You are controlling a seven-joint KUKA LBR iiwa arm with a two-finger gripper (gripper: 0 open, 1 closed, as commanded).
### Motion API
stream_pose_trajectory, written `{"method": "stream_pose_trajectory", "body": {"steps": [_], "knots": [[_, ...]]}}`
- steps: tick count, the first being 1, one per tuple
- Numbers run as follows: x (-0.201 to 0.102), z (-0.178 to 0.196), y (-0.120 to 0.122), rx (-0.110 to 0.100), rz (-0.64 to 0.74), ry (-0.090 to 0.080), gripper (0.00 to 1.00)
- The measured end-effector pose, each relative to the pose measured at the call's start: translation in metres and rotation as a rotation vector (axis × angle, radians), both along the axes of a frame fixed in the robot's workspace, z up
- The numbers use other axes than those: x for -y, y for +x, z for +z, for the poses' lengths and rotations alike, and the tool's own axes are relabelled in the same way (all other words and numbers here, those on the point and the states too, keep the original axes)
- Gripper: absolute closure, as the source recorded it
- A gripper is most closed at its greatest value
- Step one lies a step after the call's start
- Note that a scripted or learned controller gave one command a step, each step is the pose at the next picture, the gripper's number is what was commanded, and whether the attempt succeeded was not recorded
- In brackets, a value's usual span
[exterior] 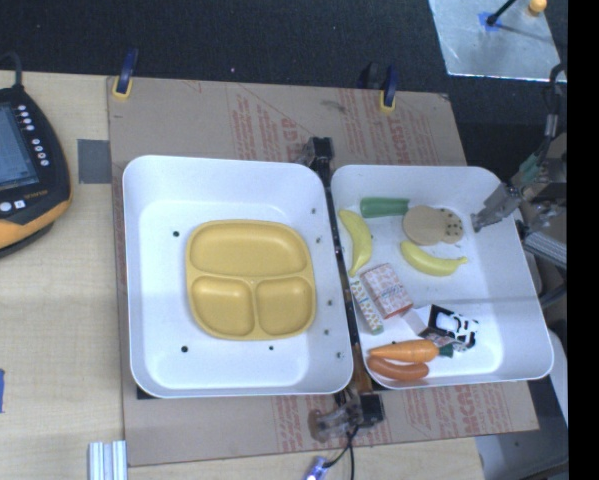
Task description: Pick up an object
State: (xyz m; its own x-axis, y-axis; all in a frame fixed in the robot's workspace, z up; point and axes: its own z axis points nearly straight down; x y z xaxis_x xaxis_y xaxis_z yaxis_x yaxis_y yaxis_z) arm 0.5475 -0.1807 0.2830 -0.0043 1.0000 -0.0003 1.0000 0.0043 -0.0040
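Two shallow white bins are set side by side on a cardboard sheet clamped to the bench, presumably so that nothing shifts while picks are tried. The left bin carries a yellow divided tray at its middle, a likely destination for picked items, though that is only a judgement. The right bin holds the loose objects: a curved banana against its left wall, a green cylinder near the far edge, a round tan cookie-like disc just beside it, a second banana just below the disc, a small printed packet, a carrot lying on a reddish sausage, and a black-and-white toy near them. The objects are scattered apart enough that several could be approached singly. The gripper is seen at the right bin's upper right, near the disc and apart from it; nothing is seen between its fingertips, and whether it is released or clenched cannot be told at this size. No object has been lifted yet; the disc or the second banana is judged the nearest candidate. A teach pendant rests at the left edge of the bench.
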Motion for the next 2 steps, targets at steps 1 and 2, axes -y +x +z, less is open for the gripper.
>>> {"method": "stream_pose_trajectory", "body": {"steps": [1,2], "knots": [[-0.058,-0.142,0.042,-0.003,0.002,0.000,0.00],[-0.061,-0.192,0.039,-0.002,0.001,-0.001,0.00]]}}
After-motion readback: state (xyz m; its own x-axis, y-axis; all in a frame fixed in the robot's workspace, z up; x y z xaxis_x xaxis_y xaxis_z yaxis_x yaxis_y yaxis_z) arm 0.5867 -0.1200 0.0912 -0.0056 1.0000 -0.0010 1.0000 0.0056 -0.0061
